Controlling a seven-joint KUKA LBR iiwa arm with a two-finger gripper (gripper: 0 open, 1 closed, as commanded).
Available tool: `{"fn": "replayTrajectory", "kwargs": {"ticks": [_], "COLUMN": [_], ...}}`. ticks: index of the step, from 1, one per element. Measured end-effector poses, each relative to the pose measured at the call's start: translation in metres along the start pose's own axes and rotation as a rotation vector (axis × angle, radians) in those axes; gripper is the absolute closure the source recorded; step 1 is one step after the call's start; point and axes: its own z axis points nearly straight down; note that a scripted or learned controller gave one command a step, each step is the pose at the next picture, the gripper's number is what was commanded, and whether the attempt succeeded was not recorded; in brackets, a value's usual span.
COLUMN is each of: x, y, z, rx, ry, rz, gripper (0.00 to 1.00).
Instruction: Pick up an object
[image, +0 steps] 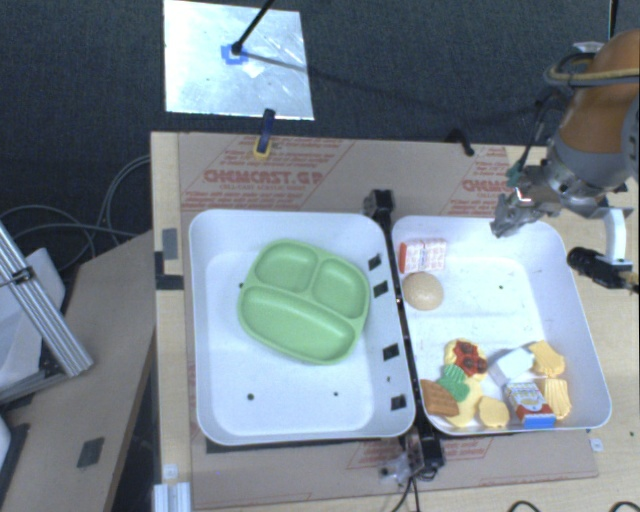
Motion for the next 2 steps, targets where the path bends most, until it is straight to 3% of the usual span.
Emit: {"fn": "replayTrajectory", "kwargs": {"ticks": [2], "x": [0.107], "y": [0.005], "z": [-0.005], "rx": [0.000], "ry": [0.002], "rz": [-0.004], "gripper": [1.00]}}
